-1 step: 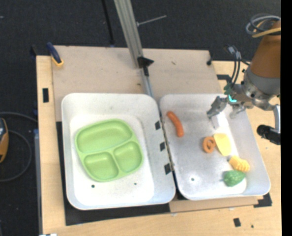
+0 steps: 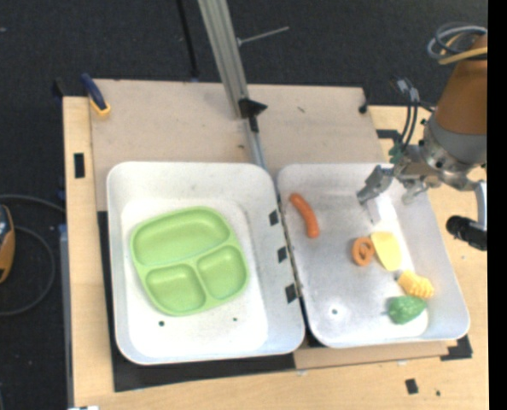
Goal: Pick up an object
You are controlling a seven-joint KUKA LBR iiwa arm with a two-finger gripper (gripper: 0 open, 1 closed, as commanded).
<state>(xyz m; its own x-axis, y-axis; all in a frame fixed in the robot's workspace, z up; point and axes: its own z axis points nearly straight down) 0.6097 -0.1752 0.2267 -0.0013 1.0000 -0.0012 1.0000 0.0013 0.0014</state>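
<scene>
The right bin (image 2: 339, 314) holds several toy foods. An orange sausage (image 2: 305, 215) lies near its left wall. An orange ring (image 2: 362, 251) touches a yellow block (image 2: 387, 250) in the middle. Closer to the front right sit a yellow corn piece (image 2: 416, 285) and a green broccoli-like piece (image 2: 405, 309). My gripper (image 2: 393, 190) hangs over the bin's back right part, above and behind the yellow block. It is open, and nothing is between its fingers (image 2: 374, 184).
The left bin (image 2: 125, 186) holds a green divided plate (image 2: 189, 260). A metal post (image 2: 228, 49) rises behind the bins, with a rod running down between them. A black clip (image 2: 465, 229) sticks out at the right bin's right side.
</scene>
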